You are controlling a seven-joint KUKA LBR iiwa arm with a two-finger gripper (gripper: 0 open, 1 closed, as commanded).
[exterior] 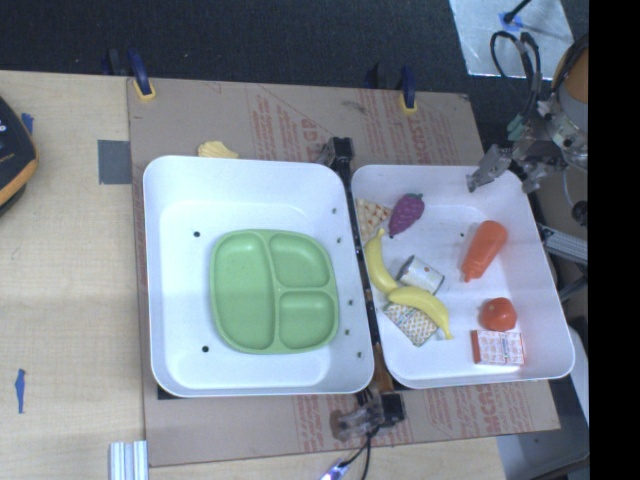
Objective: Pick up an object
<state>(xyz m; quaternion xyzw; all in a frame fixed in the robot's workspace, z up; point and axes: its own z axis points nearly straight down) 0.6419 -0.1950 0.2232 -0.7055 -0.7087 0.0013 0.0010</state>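
The right bin [545, 278] holds several items: a purple bunch of grapes [405, 213], an orange carrot [483, 250], two yellow bananas [375, 263] [424, 308], a small silver can [421, 273], a red tomato [497, 314], a red-and-white packet [497, 348] and a patterned packet [406, 323]. My gripper [508, 176] hangs over the bin's far right corner, above the rim. It is open, with nothing between its fingers. The carrot lies a little nearer the camera than the gripper.
The left bin [170, 268] holds a green divided plate [273, 290]. A small yellow object [216, 150] lies on the cardboard behind the left bin. A checked cracker [371, 212] sits at the right bin's far left corner. Blue clamps [406, 81] hold the cardboard's far edge.
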